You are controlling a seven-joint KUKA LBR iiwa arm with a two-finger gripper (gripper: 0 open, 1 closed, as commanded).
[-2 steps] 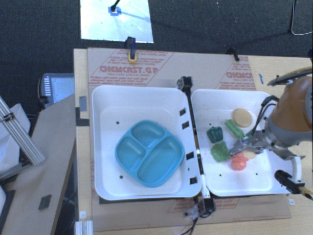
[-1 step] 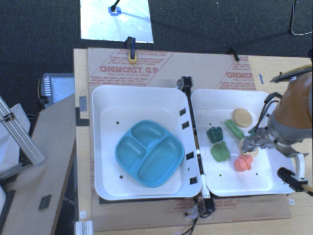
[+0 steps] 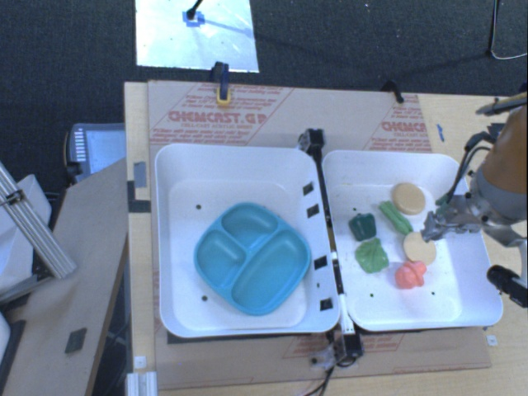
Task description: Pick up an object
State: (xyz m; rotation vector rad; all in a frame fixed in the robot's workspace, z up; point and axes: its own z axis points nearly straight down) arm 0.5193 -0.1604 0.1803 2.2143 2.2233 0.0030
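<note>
Nearest the camera in the right bin (image 3: 470,316) lies the pink toy (image 3: 410,275), then the leafy green one (image 3: 372,256) and the tan disc (image 3: 419,248), which sits just under my jaws (image 3: 431,229). I cannot tell whether they are spread or pressed together; they are too small and blurred here, and I see nothing between them. The disc looks like my likeliest target, so I would centre straight over it, keep clear of the pink toy touching its near edge, and come down square so a flat piece does not slip out sideways. Beyond it are the green stick (image 3: 395,218), the dark green piece (image 3: 361,225) and the round bun (image 3: 408,197), close enough together that a slanted approach could nudge them. The left bin (image 3: 177,172) holds a blue tray (image 3: 252,258), well apart from my work. Both bins rest on the surface (image 3: 272,110).
</note>
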